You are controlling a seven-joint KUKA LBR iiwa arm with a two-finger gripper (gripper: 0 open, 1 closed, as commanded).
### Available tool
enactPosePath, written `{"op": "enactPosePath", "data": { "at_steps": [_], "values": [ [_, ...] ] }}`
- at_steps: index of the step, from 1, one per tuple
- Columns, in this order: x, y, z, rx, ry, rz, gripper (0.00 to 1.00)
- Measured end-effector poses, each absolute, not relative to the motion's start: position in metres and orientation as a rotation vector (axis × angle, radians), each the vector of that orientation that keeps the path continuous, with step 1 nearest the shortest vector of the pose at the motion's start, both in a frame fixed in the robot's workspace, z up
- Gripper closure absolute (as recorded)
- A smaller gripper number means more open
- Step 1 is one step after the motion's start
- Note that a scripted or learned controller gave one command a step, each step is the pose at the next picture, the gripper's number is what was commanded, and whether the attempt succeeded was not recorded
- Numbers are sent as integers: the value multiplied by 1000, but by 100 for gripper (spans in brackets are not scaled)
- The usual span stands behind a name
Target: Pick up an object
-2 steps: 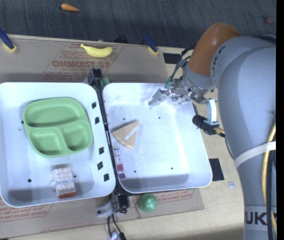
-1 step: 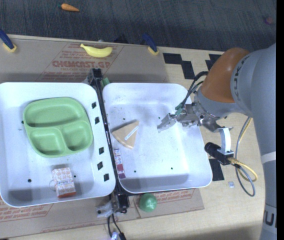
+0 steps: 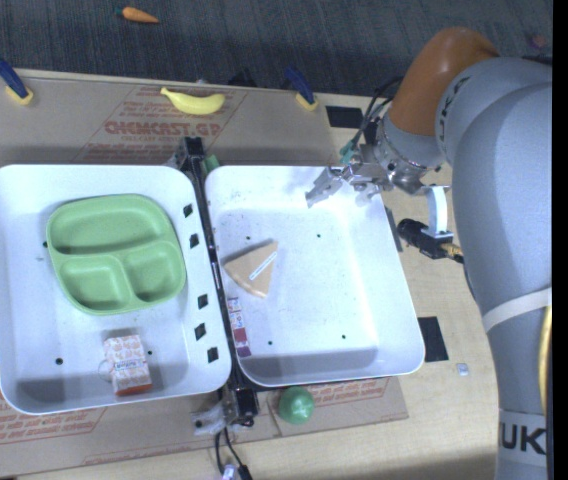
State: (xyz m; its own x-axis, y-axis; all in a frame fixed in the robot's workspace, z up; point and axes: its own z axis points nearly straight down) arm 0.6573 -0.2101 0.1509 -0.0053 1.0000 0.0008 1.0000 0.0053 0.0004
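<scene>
Camera view: two shallow white bins side by side on a printed cardboard sheet. In the right bin (image 3: pixel 364 298), toward its 9 o'clock side, a tan wedge-shaped toy sandwich (image 3: pixel 252 268), lying flat, well apart from the gripper (image 3: pixel 339 183) at the bin's 12 o'clock rim. Impossible to tell whether open or closed; nothing seen held.

Probably light, stiff plastic, a little slick on its flat faces; best pinched across the two slanting sides near the wide end, since a hold near the narrow tip could squeeze it out. Free space all round it, so no crowding.

In the left bin (image 3: pixel 4 268), a green divided tray (image 3: pixel 114 253) at centre and a small printed packet (image 3: pixel 127 363) at 6 o'clock. On the cardboard, a yellow toy banana (image 3: pixel 194 99) at 12 o'clock and a green ball (image 3: pixel 296 405) at 6 o'clock below the right bin. Blue clamps at the sheet's far corners; dark carpet beyond, with a small orange piece (image 3: pixel 140 14) at 11 o'clock.
</scene>
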Motion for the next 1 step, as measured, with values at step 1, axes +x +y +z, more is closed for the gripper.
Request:
{"op": "enactPosePath", "data": {
  "at_steps": [1],
  "values": [
    [656, -210, 91, -2210, -2227, 4, 0]
  ]
}}
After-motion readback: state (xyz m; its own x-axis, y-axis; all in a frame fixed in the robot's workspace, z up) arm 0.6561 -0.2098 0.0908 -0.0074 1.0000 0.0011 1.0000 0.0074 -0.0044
